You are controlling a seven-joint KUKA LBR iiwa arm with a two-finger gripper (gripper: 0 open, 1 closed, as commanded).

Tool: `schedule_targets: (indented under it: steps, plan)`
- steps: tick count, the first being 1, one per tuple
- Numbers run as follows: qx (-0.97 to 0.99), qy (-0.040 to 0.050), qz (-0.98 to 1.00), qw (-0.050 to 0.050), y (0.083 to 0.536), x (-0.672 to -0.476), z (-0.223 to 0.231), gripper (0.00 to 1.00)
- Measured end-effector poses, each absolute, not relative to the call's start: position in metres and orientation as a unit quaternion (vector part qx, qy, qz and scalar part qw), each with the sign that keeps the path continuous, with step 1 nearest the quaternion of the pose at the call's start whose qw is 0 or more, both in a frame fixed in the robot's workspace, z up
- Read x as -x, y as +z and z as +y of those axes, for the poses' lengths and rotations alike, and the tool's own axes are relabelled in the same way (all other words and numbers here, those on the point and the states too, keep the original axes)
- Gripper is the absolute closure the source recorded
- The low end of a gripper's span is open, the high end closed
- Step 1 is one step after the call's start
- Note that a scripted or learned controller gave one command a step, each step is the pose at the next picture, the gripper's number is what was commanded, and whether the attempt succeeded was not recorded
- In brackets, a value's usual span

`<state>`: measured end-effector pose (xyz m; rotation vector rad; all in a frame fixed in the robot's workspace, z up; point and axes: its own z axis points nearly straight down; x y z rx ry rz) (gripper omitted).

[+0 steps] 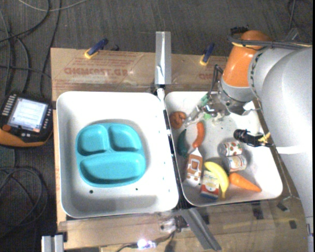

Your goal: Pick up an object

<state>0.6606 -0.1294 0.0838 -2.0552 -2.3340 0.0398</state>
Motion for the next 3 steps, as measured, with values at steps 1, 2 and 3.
schedule_targets:
  steps: [1, 2, 3]
  plan:
    - [0.58, 0.0067, -0.814, 0.007, 0.0853, -0.6479, -0.137, 0.0]
    - [0.58, 0.0066, -0.814, 0.007, 0.0854, -0.6479, -0.137, 0.0]
    - [0.58, 0.0063, -0.814, 0.003, 0.0941, -0.6501, -0.1385, 1.0]
